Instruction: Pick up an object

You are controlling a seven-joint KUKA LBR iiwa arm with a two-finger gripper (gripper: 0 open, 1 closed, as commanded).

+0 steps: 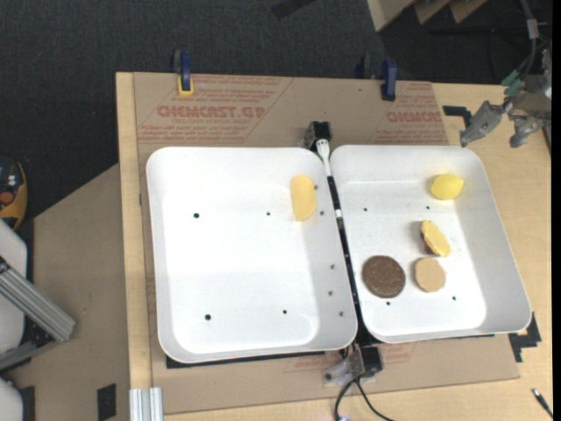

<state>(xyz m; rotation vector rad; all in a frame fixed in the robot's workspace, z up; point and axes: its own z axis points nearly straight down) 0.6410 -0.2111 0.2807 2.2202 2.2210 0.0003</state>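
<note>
My gripper (pixel 500 127) hangs at the upper right, over the bench just beyond the far right corner of the right bin (pixel 501 235). It is open, and nothing lies between its fingers. Several items rest in that bin: a yellow ball (pixel 446 186) at the far side, a yellow wedge-like piece (pixel 435 239), a dark brown disc (pixel 384 276) and a tan disc (pixel 429 274) beside it. In the left bin (pixel 166 253), a yellow oblong piece (pixel 302 197) lies near the far right wall.
Both bins sit on a brown board (pixel 263 108) held by two blue clamps (pixel 182 62) (pixel 388 75) at its far edge. A black fitting (pixel 320 134) stands between the bins at the back. Cables (pixel 355 371) trail at the front.
</note>
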